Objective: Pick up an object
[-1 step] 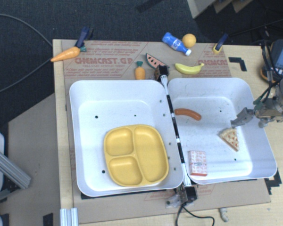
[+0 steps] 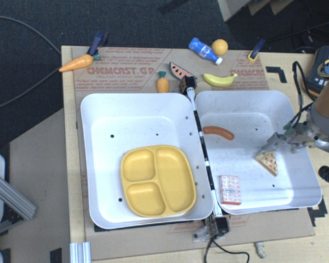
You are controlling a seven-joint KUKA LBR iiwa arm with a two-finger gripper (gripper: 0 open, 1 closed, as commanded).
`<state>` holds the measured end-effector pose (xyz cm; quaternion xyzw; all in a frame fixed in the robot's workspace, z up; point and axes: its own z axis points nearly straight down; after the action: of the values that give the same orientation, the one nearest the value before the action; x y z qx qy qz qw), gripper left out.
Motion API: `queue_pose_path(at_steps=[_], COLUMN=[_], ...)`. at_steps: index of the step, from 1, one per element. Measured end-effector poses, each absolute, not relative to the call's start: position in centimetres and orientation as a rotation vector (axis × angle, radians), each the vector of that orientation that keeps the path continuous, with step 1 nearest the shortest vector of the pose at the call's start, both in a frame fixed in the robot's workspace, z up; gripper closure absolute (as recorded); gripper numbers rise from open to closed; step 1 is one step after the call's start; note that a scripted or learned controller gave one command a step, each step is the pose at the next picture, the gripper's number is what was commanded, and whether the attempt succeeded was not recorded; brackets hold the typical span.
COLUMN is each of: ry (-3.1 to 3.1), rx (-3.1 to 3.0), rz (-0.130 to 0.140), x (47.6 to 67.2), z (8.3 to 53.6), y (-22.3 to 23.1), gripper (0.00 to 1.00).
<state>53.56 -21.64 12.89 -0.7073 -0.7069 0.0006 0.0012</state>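
The pizza slice [image 2: 267,162] lies flat in the right bin [image 2: 247,100], toward its right side, with the gripper [image 2: 275,142] just above-left of it; whether it is clenched or released I cannot tell. A sausage [image 2: 217,131] lies up-left of it, and a small packet [image 2: 229,189] (pink and white) sits near the front wall. A yellow divided tray [image 2: 157,179] rests in the left bin [image 2: 115,119].

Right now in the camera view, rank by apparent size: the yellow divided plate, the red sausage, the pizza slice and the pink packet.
1. Yellow divided plastic plate
2. Pink-and-white packet
3. Red sausage and triangular pizza slice, too close to rank
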Motion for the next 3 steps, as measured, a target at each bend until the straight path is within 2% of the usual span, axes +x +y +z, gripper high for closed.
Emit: queue_pose_path(at_steps=[1, 2, 3], ry=[-2.22, -2.221, -2.223], rx=[-2.219, -2.222, -2.222], rz=[0.001, -0.001, -0.001], x=[52.9, 53.0, 56.5], z=[8.4, 9.4, 8.4], y=[-18.4, -18.5, -10.3], gripper=[0.0, 1.0, 1.0])
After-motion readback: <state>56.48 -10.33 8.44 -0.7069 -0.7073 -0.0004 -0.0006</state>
